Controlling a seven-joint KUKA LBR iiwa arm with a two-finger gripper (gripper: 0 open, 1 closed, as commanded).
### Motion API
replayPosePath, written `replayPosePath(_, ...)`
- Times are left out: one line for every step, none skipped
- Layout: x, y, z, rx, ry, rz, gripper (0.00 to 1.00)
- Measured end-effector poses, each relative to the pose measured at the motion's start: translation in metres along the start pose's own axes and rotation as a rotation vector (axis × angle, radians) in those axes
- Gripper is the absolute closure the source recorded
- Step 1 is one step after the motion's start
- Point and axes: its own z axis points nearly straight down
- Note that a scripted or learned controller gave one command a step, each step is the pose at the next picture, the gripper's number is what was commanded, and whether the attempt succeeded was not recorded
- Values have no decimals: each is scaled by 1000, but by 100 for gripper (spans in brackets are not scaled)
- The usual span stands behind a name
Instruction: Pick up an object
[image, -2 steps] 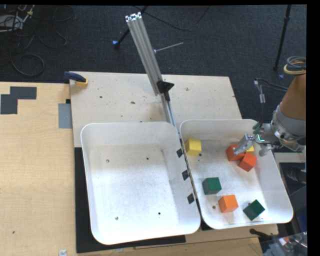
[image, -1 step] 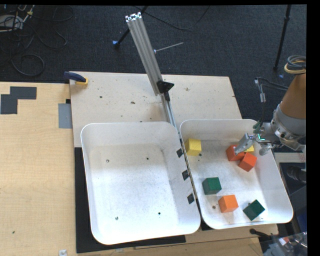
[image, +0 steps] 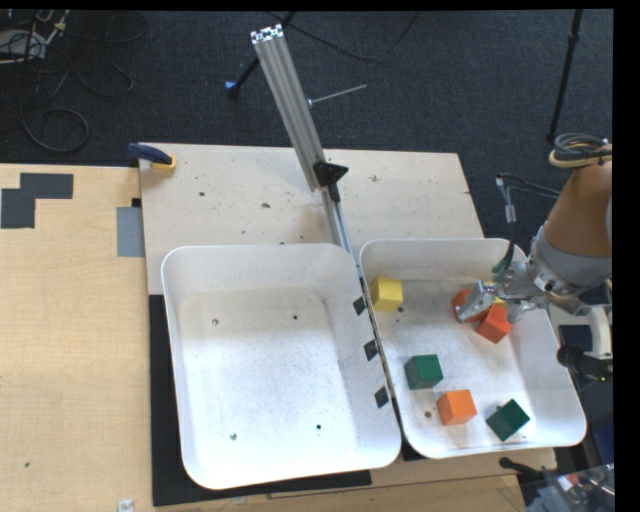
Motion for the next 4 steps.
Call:
replayPosePath(-2,5,28,-24,-8,3,0)
replayPosePath(-3,6,19,-26,-10,5,100)
replayPosePath(-2,4,-44,-11,-3,-1,100)
replayPosePath(-3,4,-83,-10,-3,-2,100)
